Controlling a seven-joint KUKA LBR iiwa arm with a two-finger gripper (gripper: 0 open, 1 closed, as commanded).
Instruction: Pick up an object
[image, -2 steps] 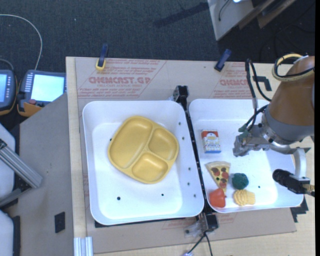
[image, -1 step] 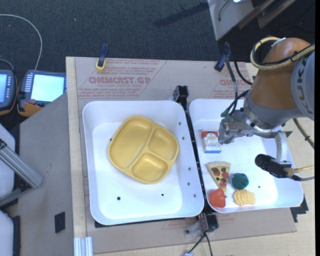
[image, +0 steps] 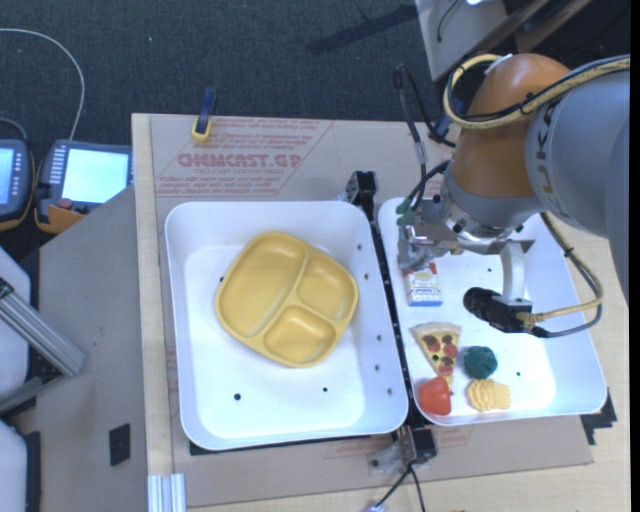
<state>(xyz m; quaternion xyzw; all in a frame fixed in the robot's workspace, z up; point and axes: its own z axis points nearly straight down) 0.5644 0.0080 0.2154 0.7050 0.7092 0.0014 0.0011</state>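
1. Reaching in from 3 o'clock in the camera view, the grey arm (image: 560, 130) with its orange band leans over the right bin (image: 565, 375). Its gripper (image: 417, 252) hangs over that bin's 10 o'clock corner.
2. From this slant I cannot tell whether the gripper is open or closed.
3. A small carton (image: 424, 289), white with blue and red print, lies just at 6 o'clock of the gripper, near the bin's left wall. I cannot tell whether the two touch.
4. A pizza slice (image: 438, 346) lies at 6 o'clock of the carton, apart from it, with its tip pointing toward 6 o'clock.
5. A green ball (image: 480, 360) sits just at 3 o'clock of the pizza slice.
6. A red piece (image: 434, 396) lies at the slice's tip, and a yellow ridged piece (image: 488, 396) lies at 3 o'clock of it, right below the green ball.
7. In the left bin (image: 195, 340), a yellow divided plate (image: 288, 298) lies flat near the middle, turned at a slant, well apart from the gripper.
8. Both bins rest on a cardboard sheet (image: 240, 160) with red print at its 12 o'clock end.
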